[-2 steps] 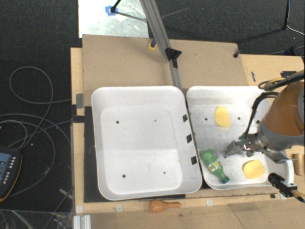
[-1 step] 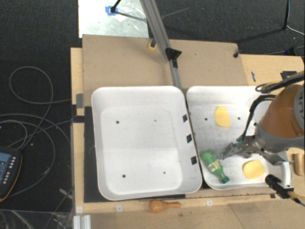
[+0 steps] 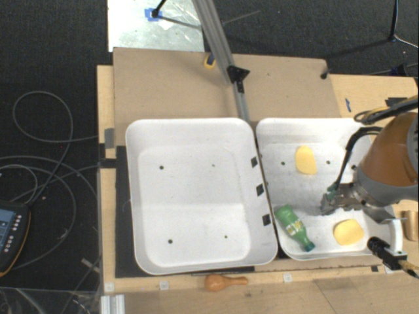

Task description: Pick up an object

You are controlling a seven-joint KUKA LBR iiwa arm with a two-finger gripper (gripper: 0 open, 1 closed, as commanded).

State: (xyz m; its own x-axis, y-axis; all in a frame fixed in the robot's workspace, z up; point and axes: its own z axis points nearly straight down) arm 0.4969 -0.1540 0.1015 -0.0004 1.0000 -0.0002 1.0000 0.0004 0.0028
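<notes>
The right bin holds a pale yellow object near its back middle. A second yellow object lies at the front right, and a green bottle lies tilted at the front left. My gripper hangs low in this bin, between the bottle and the front yellow object. It is left of the arm's orange band. Nothing shows between its tips.
The left bin sits beside the right one, with dark clips along the shared wall. A tan wooden piece lies on the bench in front of the bins. A grey pole slants over the cardboard behind them. Cables cover the floor at left.
</notes>
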